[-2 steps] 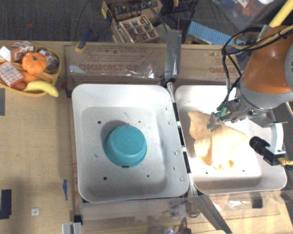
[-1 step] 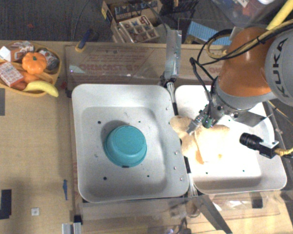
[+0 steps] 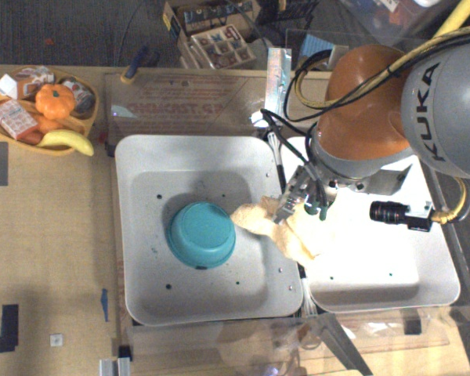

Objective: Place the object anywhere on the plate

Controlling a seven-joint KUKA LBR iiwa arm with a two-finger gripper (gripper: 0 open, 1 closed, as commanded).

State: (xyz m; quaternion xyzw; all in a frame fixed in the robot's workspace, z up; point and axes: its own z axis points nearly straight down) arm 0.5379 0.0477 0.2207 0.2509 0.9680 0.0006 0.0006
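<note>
Pale yellow cloth-like object [image 3: 278, 227] is seen draped across the raised divide between the two white bins, near the middle of the frame, with one end reaching into the left bin [image 3: 141, 171] and the other end lying in the right bin [image 3: 392, 276]. The gripper [image 3: 291, 202] is placed directly over the object's upper part, and the object appears to be pinched between the narrowed fingers [image 3: 284, 207], though the contact itself is blurred. A teal plate [image 3: 202, 234], round and bowl-like, is set in the middle of the left bin, just beside the object's left end; whether the two touch cannot be told. At the upper left of the frame, a basket of toy food [image 3: 39, 112] is set on the counter [image 3: 47, 249].
</note>
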